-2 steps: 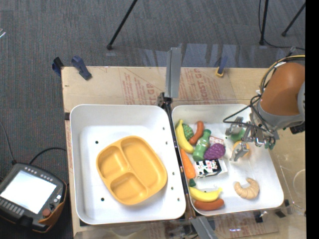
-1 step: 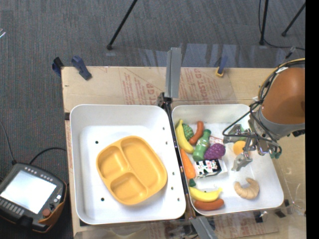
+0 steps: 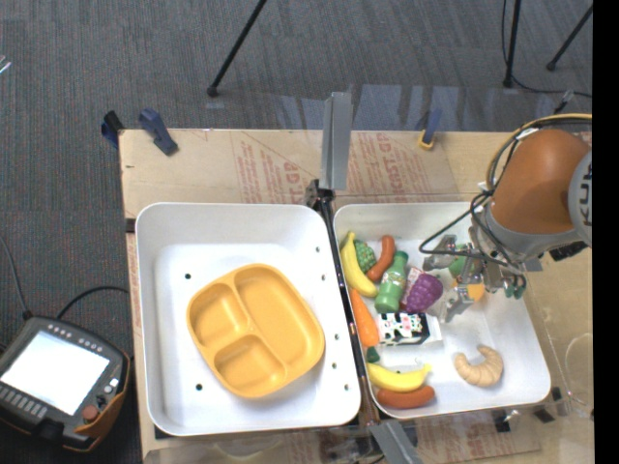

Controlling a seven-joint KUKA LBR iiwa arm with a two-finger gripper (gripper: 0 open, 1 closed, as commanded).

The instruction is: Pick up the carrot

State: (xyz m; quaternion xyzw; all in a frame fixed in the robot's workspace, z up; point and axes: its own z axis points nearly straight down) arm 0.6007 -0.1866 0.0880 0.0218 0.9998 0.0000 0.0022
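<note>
Pincer (image 3: 471, 288) hovers in right bin (image 3: 527, 356), grip state cannot be told; carrot (image 3: 364, 319) lies against that bin's left wall.

Two bins sit side by side on the surface (image 3: 242, 167). The left bin (image 3: 164, 259) holds a divided plate (image 3: 254, 329). In the right bin (image 3: 527, 356), the carrot (image 3: 364, 319) lies along the left wall, a croissant (image 3: 481, 365) near the front right corner, and the hand (image 3: 472, 280) over the right half.

Carrot (image 3: 364, 318) orange; tray (image 3: 254, 329) yellow-orange, in white bin (image 3: 164, 249). Bananas (image 3: 356, 267) yellow, bottle (image 3: 392, 283) green, grapes (image 3: 423, 291) purple, croissant (image 3: 481, 365) tan. Carton (image 3: 402, 328) w/ blk-and-wht cow patches.
</note>
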